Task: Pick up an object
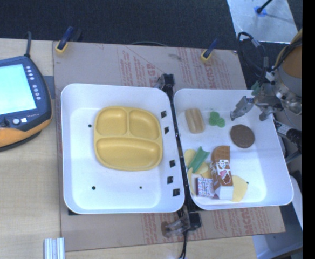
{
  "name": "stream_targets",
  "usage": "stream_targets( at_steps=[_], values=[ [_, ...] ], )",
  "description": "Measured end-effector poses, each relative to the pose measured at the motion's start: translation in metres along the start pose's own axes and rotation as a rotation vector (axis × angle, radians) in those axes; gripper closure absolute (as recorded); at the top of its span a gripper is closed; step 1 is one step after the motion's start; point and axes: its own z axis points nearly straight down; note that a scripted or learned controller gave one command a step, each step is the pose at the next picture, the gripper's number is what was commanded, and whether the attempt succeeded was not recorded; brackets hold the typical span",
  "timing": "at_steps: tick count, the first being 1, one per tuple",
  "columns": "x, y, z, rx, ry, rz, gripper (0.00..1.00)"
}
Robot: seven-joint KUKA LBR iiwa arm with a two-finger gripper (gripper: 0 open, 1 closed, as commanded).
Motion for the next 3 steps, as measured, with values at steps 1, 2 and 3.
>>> stream_targets(
  at_steps=[1,2,3],
  values=[
    [0.041,-0.038,0.103,0.01,0.004,-0.001,0.0],
    [0.067,-0.047,0.118,-0.008,-0.003,0.0,0.0],
    [0.065,-0.045,0.105,-0.014,-0.005,0.001,1.0]
  ],
)
